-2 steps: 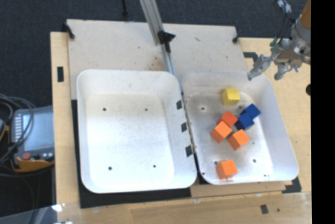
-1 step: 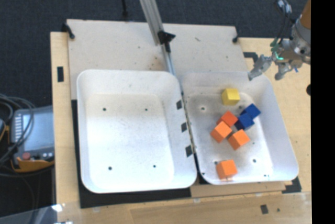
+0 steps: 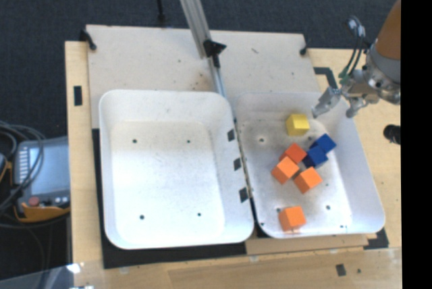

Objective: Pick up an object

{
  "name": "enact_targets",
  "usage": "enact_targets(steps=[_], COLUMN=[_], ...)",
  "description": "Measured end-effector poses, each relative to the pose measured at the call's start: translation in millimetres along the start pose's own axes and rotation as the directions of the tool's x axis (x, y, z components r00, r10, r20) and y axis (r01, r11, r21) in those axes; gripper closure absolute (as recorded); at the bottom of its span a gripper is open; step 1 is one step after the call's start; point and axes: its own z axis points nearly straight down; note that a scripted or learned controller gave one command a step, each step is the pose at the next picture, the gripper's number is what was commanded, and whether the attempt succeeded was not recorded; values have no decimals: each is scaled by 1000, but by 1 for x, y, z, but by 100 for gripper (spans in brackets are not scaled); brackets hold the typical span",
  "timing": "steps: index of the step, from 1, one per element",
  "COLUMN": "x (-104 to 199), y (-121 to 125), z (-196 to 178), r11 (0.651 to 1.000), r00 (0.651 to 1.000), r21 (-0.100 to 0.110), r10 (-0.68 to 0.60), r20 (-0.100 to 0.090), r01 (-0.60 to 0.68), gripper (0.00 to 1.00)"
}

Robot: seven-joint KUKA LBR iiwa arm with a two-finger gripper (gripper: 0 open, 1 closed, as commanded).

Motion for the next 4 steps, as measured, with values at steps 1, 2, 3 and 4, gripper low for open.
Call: enact_targets(steps=[1, 2, 3, 4], x=[-1, 3, 3, 9], y=[1, -3, -2, -4], z=[42, 99, 86, 37], r11=[1000, 1000, 1000, 1000], r00=[1000, 1000, 1000, 1000], r21=[-1, -2, -9, -10], r10=[1, 2, 3, -3], r20=[0, 0, -1, -2], r01=[-1, -2, -3, 3], gripper=[0, 0, 100, 100])
